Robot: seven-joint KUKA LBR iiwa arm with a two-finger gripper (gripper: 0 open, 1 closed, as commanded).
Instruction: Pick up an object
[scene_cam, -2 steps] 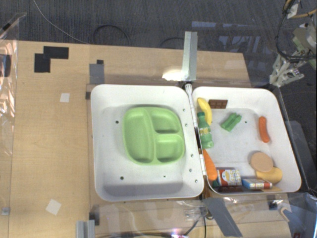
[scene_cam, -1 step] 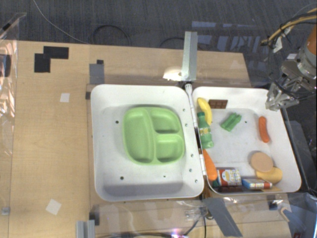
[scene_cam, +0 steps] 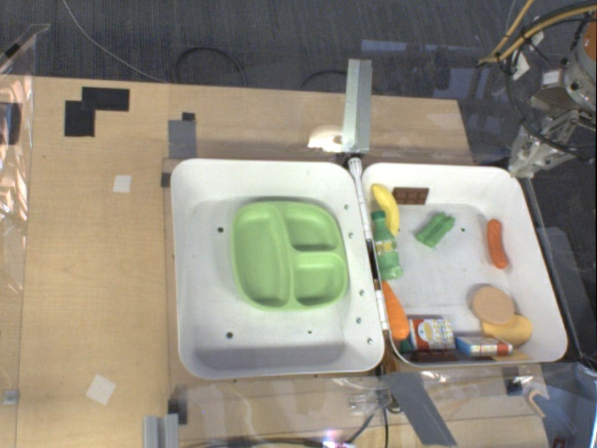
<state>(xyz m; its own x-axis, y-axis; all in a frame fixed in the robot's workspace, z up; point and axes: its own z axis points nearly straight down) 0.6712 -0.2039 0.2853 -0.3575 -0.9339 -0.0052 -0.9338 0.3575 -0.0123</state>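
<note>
1. While the arm is reaching in from the right, its end effector is hanging above the far right corner of the right bin, outside the rim; whether it is open or closed cannot be told from this angle, and nothing is visibly held.
2. A pale wooden bench is carrying two shallow white bins side by side, with black tape patches sitting on its far left part.
3. Dark grey carpet is lying beyond the bench, with thin cables trailing over it.
4. A metal upright is standing at the far edge where the bins meet.
5. The left bin is holding a green divided plate, lying flat in its middle.
6. Along the right bin's left wall, a yellow banana, a green bottle-like item and an orange carrot are lying in a line.
7. A brown bar is resting near the far wall, with a green ridged piece just beside it.
8. A red sausage is lying towards the right wall.
9. Near the front right corner, a tan round disc is touching a yellow piece, with a small carton and a tube along the front wall.
</note>
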